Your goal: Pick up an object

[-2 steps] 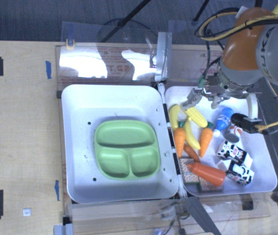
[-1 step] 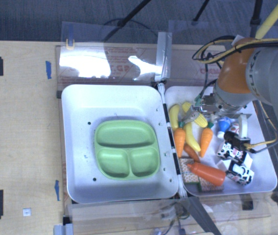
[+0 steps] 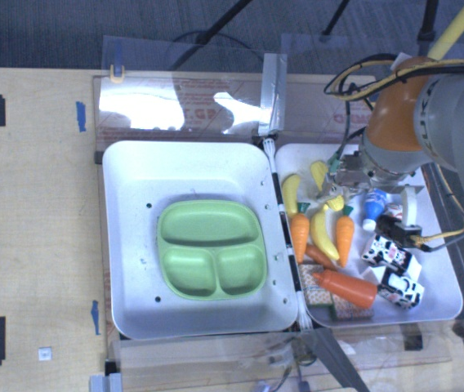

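the pick looks barely begun. the grey arm's claw [image 3: 348, 188] hangs low over the upper part of the right shallow white bin [image 3: 448, 296], among yellow plastic bananas [image 3: 323, 233] and orange toy carrots [image 3: 344, 239]. whether it is open or gripping anything, i cannot tell. nothing is visibly lifted; the grasp and raise remain. the left white bin [image 3: 126, 300] holds a green divided plate [image 3: 211, 247].

Divided tray [image 3: 211, 247] in L bin [image 3: 126, 170]; carrots [image 3: 299, 233], bananas [image 3: 323, 231], bottle [image 3: 346, 287] piled in R bin [image 3: 448, 288], arm [image 3: 428, 117] above.
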{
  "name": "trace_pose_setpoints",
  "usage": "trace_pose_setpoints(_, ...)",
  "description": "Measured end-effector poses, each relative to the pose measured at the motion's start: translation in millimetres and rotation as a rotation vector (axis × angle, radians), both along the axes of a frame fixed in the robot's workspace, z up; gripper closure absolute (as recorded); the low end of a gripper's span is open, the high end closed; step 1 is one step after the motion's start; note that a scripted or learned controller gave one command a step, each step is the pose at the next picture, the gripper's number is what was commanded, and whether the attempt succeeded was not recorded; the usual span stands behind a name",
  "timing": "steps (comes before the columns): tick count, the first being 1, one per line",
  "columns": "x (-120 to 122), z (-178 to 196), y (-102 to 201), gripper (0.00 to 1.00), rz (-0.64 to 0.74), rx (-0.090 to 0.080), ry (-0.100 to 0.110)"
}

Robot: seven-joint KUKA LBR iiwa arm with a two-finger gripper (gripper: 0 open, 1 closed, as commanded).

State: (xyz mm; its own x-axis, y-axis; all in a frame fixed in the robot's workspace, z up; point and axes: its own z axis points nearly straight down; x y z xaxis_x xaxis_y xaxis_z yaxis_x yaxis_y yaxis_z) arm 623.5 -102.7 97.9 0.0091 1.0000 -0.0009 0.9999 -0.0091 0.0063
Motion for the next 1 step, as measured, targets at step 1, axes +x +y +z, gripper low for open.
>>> trace_pose_setpoints(1,1.7,97.3,56.2,1.00,-0.134,0.001,0.006)
